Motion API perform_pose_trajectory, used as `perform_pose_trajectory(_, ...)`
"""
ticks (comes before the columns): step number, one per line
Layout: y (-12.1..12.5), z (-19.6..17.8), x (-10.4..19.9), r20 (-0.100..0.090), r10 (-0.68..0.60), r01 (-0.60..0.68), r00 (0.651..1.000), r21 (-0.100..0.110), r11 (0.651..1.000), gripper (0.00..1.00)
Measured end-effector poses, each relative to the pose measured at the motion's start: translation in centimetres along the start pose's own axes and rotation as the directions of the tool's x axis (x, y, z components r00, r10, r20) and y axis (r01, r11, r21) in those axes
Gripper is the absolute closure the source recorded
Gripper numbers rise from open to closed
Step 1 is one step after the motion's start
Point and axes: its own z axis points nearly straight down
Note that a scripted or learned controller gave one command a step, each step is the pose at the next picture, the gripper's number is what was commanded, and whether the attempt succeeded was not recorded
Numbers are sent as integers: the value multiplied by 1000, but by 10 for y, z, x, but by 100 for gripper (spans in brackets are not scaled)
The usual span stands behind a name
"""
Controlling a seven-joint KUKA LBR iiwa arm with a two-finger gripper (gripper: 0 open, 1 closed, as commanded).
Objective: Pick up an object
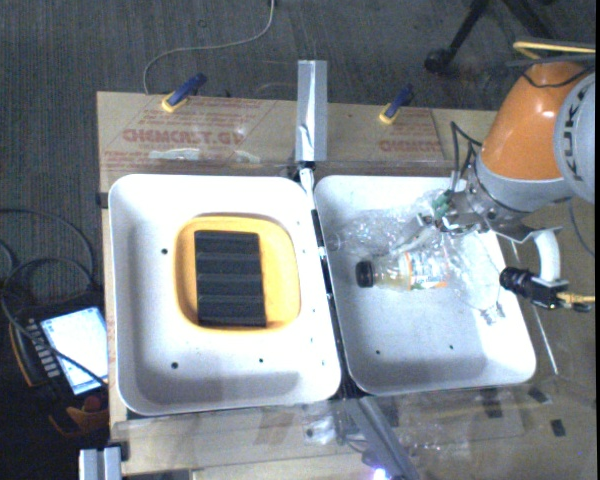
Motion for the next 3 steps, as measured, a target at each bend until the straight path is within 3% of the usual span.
perform_pose_trajectory(1,-15,64,-27,0,-58,58,998,0,998,0)
perform_pose_trajectory(2,3,83,-51,18,-156,156,988,-35,987,0)
perform_pose_trajectory(3,4,74,-50,17,-156,157,988,-38,987,100)
